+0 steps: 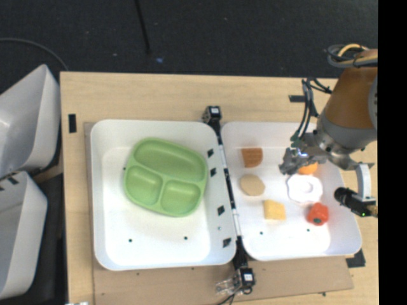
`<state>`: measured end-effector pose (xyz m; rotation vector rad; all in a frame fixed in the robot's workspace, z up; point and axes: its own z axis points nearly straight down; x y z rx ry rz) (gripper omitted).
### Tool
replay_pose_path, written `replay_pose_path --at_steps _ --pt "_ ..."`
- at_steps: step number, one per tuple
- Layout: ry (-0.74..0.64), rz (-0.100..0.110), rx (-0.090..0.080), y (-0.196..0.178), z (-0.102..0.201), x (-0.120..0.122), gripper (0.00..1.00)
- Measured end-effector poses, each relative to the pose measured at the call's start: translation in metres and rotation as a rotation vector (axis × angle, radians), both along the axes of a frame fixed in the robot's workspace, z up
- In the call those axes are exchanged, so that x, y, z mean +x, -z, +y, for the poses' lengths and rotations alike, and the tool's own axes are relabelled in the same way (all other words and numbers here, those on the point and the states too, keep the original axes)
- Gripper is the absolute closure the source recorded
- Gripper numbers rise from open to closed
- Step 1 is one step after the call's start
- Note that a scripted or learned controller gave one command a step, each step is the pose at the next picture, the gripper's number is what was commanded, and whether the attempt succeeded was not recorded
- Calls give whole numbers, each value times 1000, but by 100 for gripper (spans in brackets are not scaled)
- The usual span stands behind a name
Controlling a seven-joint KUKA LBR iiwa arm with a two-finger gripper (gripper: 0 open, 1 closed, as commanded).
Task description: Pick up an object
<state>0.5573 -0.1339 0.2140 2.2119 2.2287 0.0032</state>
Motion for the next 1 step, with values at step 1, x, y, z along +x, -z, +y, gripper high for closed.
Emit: replay_pose_path --at_steps 1 --pt "0 0 -1 -5 60 13 100"
